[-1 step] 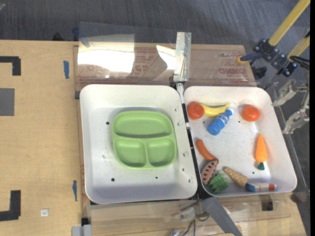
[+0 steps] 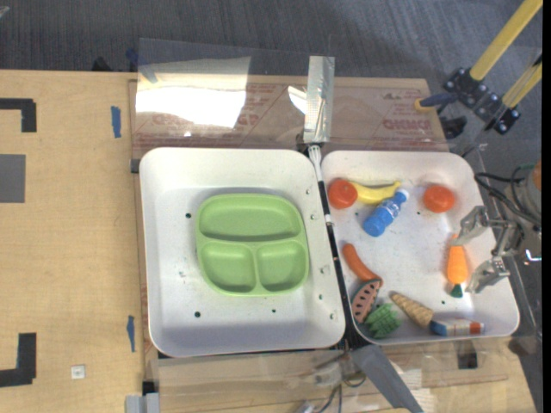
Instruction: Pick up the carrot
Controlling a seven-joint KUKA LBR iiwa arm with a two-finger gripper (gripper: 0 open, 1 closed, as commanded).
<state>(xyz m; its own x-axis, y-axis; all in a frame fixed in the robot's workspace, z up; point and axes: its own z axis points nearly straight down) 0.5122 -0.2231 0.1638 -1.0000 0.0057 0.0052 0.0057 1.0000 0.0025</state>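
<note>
The gripper (image 2: 484, 248) hangs low at the right edge of the right bin (image 2: 405, 239), its two metal fingers spread wide, one tip above and one below, with nothing between them. It sits just right of the carrot (image 2: 457, 266), close but apart from it, so the carrot is not held.

The carrot lies flat on the bin floor, near the right wall, running roughly up and down in the view, its orange body above and a small green stub at the lower end. It looks like a small moulded toy: probably light, stiff and smooth-skinned, so likely to skid or roll if pushed from one side instead of being squeezed evenly. Its taper means a pinch near the thin end could squirt it out; the thicker orange middle seems the safer place to take hold, with the fingers closing across its short width. As the fingers now stand they line up along the carrot's length, so a turn of the wrist may be needed.

Other things stand clear of the carrot: an orange ball (image 2: 439, 198) above it, a blue bottle (image 2: 382, 216) and a banana (image 2: 377, 192) up and to its left, a cone (image 2: 411, 309) and a marker (image 2: 456, 326) below it. The wall close on its right leaves little room for the outer finger.
</note>
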